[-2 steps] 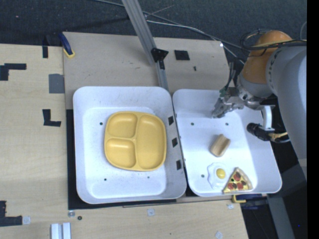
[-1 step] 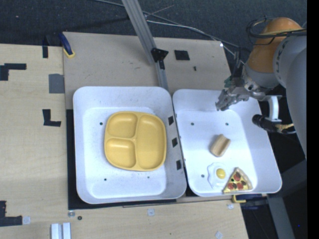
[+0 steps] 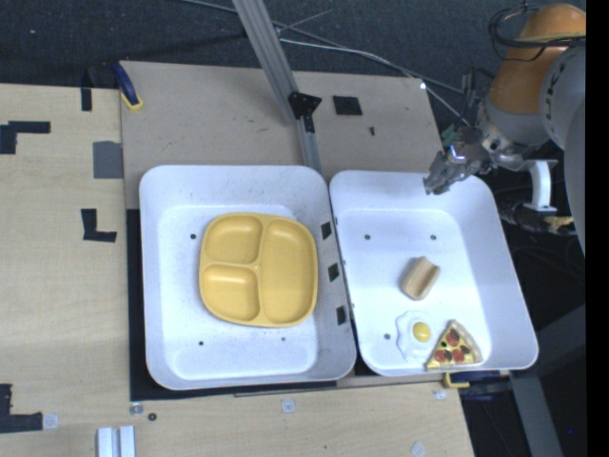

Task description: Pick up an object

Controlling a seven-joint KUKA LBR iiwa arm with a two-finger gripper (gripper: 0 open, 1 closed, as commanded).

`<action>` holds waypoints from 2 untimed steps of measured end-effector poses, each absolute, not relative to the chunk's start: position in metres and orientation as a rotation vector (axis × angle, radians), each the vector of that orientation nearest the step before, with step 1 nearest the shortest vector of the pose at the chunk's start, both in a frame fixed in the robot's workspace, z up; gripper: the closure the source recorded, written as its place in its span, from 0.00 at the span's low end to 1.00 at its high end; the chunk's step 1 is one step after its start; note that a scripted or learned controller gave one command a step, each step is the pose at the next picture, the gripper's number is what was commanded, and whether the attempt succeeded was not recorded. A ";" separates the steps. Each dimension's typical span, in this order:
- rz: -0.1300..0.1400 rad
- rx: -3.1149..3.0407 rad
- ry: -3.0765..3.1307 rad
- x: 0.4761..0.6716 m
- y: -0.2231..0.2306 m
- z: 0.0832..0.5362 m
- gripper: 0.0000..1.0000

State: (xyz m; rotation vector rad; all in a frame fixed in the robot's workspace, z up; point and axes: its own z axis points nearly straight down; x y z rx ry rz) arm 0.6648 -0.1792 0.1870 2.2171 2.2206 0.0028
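In the right bin (image 3: 476,246) lie a tan bread roll (image 3: 420,278), a fried egg (image 3: 415,335) and a pizza slice (image 3: 454,347), the last two at the near edge. My gripper (image 3: 442,178) hangs over the far rim of the right bin, well beyond the bread roll. Nothing shows between its tips. The left bin (image 3: 171,255) holds a yellow divided plate (image 3: 258,268).
A slanted metal pole (image 3: 276,60) crosses the bench behind the bins and ends at a black clamp (image 3: 304,103). Cables run from it toward the arm. Black tape marks dot the wooden bench on the left.
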 end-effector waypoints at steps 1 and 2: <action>0.001 2.218 2.222 0.665 -0.179 0.204 1.00; 0.000 2.216 2.228 0.648 -0.123 0.216 1.00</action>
